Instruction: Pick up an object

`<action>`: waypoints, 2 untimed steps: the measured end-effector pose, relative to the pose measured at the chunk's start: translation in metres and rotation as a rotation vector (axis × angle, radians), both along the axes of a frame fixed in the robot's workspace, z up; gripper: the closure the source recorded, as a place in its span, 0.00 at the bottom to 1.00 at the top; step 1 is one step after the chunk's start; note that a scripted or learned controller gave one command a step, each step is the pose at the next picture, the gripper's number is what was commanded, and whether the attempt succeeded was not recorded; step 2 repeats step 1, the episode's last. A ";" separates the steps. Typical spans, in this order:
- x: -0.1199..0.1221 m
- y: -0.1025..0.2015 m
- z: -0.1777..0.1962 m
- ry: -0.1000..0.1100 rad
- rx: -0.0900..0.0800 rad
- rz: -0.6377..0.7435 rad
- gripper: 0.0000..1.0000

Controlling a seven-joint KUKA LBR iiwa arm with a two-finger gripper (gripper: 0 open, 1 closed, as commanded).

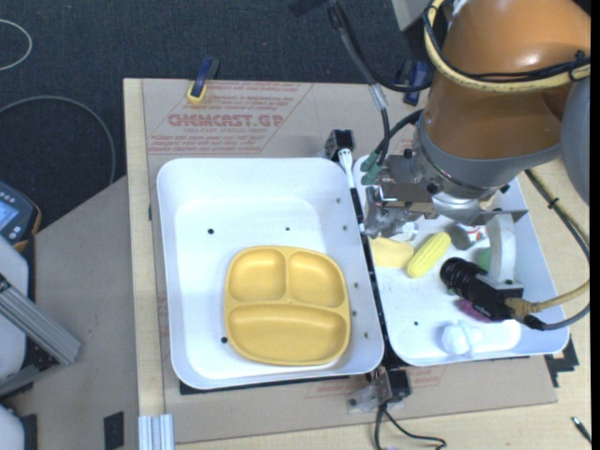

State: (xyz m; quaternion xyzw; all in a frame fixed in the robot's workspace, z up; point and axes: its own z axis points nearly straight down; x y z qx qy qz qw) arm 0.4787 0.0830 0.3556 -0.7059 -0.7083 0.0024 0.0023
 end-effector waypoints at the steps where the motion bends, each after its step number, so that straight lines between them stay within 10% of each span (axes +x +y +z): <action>1: 0.001 -0.020 0.062 -0.015 0.001 -0.005 1.00; 2: 0.001 -0.020 0.062 -0.015 0.001 -0.005 1.00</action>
